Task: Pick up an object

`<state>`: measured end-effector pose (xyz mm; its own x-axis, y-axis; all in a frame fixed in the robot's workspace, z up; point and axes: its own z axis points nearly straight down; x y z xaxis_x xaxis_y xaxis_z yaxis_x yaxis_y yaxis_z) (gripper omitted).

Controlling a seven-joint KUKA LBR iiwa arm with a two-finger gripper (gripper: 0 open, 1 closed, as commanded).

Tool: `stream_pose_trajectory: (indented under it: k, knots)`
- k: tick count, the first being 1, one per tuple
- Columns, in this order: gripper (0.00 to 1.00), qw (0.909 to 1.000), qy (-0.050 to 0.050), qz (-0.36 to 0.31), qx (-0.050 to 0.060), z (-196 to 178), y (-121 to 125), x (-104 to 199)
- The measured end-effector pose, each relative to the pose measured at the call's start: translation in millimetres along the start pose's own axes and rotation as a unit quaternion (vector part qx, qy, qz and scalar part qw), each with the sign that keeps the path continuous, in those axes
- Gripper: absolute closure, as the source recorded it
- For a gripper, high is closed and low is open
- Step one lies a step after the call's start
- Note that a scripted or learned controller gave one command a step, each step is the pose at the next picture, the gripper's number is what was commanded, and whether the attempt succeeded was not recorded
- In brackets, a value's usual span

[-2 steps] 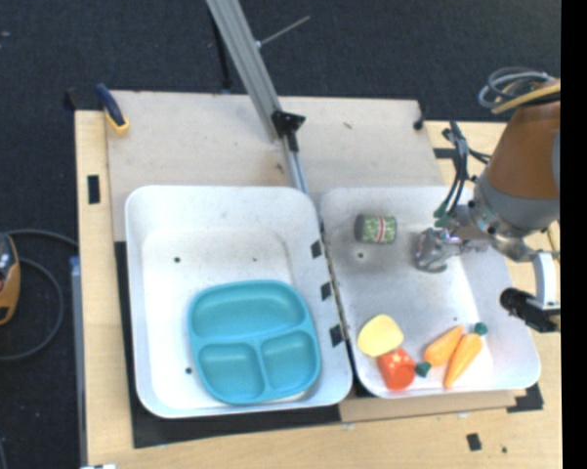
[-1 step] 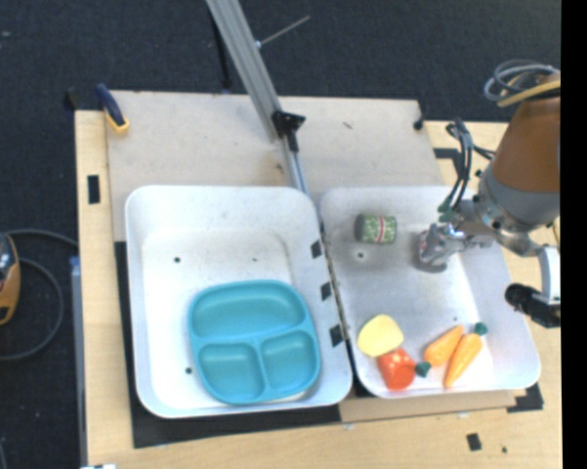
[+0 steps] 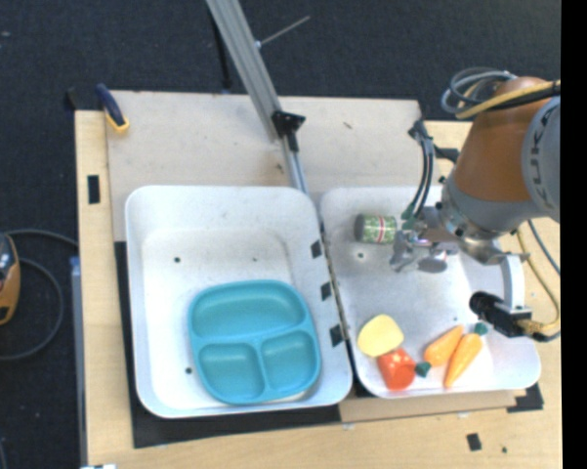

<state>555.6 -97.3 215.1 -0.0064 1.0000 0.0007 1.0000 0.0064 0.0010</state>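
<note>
We find the gripper (image 3: pixel 411 245) low over the right bin (image 3: pixel 371 281), near its back wall, hanging from the grey wrist with the orange band above it. Its metal tip is a blur of small parts from this height, and we cannot tell how it is set. Just to its left lies a small green can (image 3: pixel 377 229) on its side, the near end of it touching or almost touching the tip; we cannot make out which, and nothing shows the can to be gripped.

Toward the front of the same bin we see a yellow lemon-shaped piece (image 3: pixel 379 336), with a red pepper (image 3: pixel 397 368) touching it at the front. To their right lie two orange carrots (image 3: pixel 455 351) side by side, tilted. A black fitting (image 3: pixel 495 314) on the arm's cabling hangs above the carrots' tops and covers part of that corner. All of these are well apart from the gripper.

In the left bin (image 3: pixel 176 223) a blue divided tray (image 3: pixel 255 341) rests near the front. A slanted metal rail (image 3: pixel 249 62) crosses the back of the bench (image 3: pixel 176 135), ending where the two bins meet.

The arm's body is cut off at the right.
</note>
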Motion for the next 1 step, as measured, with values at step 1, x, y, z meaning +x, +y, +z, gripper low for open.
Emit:
stream_pose_trajectory:
  k: [1]
  knots:
    - [1.0, 1.0, 0.0, -0.001, -0.002, -16.3, 0.4, 46.6]
